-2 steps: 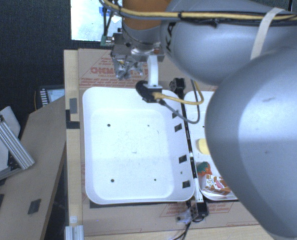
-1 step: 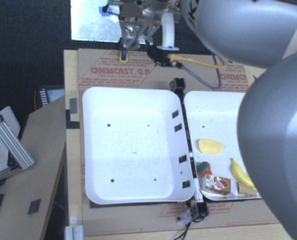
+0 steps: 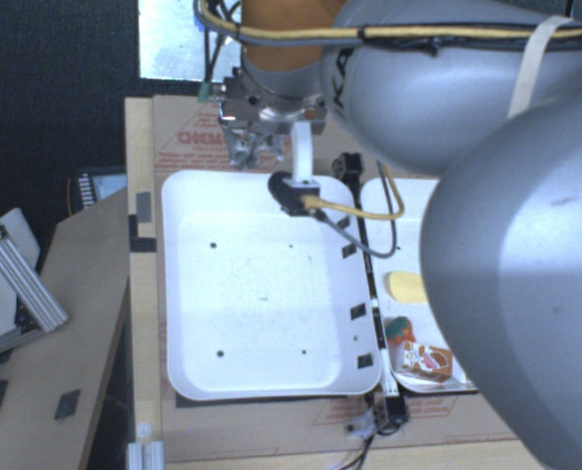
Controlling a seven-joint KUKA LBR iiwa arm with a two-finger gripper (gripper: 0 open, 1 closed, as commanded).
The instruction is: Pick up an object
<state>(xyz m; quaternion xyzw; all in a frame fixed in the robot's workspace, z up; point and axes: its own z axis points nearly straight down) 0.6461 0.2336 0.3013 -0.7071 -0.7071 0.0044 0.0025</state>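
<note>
3 candidates lie in the right bin (image 3: 374,204) and none is in my grasp, so I judge the pick not yet started. Nearest is a red-and-white packet (image 3: 426,361), lying flat close to that bin's near rim. Just beyond it, touching or nearly so, sits a small green-and-red item (image 3: 397,329), too small for me to name. Farther again, apart from those 2, lies a pale yellow piece (image 3: 406,286), partly hidden by my own arm, which covers most of that bin.

To the left, the left bin (image 3: 262,302) shows a bare white floor with a few dark specks.

At the far end, my gripper (image 3: 245,151) hangs over the far rim of the left bin, about where the white wall meets the cardboard sheet (image 3: 186,143) under both bins. It is well apart from all 3 objects, which lie to the right and nearer. Whether it is spread or pressed together I cannot tell; the view there is blurred and busy. I see nothing carried beneath it.

What is left, in my judgement, is all of it: travel right and nearer, come down over 1 object, grip and lift. The flat packet may be hard to pinch; the yellow piece looks the plumper target.
</note>
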